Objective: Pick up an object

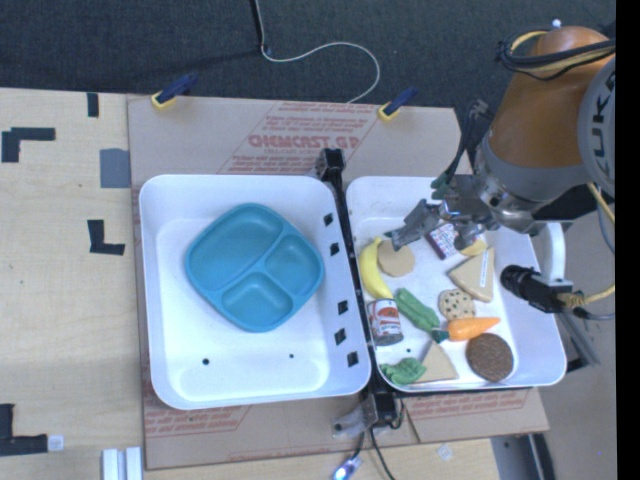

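Observation:
My gripper (433, 235) hangs over the back half of the right bin (545, 373), its fingers spread open. A small dark packet (441, 242) lies below and between the fingertips; I cannot tell if they touch it. Just left of it sit a tan round biscuit (396, 261) and a banana (372, 269). A pale cheese wedge (476, 274) lies to the right of the packet. Nearer the front are a chip cookie (455, 303), a carrot (471, 328), a green pod (418, 309), a small can (385, 321) and a brown patty (490, 356).
The left bin (165, 208) holds a blue divided plate (255, 266). A black divider (345, 258) separates the bins. A green leaf (403, 372) and a sandwich triangle (437, 365) lie at the right bin's front edge. The arm's orange band (545, 88) looms at the right.

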`<state>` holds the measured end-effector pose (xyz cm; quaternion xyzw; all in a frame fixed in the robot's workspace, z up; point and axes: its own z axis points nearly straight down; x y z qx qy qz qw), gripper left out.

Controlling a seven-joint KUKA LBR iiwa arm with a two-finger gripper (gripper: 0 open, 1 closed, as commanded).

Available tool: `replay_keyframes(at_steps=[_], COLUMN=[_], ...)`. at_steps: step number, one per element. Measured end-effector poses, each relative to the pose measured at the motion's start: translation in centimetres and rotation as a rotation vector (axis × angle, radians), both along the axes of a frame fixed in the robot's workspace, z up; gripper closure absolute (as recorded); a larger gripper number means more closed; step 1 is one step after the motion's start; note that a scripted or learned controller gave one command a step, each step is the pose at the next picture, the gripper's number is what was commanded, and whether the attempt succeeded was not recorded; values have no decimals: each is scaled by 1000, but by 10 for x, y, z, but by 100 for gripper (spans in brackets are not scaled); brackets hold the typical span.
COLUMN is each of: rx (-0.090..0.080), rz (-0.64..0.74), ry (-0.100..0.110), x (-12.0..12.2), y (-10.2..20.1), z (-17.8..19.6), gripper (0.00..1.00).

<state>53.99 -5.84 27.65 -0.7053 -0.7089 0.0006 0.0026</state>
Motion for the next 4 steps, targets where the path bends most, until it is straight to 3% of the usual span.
replay_keyframes(at_steps=[1, 2, 3, 4], rx=[0, -3, -1, -1], rz=[4, -2, 2, -1], ry=[-5, -2, -9, -10], x=[-40, -39, -57, -56], y=[67, 63, 105, 123], z=[38, 45, 107, 167], gripper=[0, 100, 100, 100])
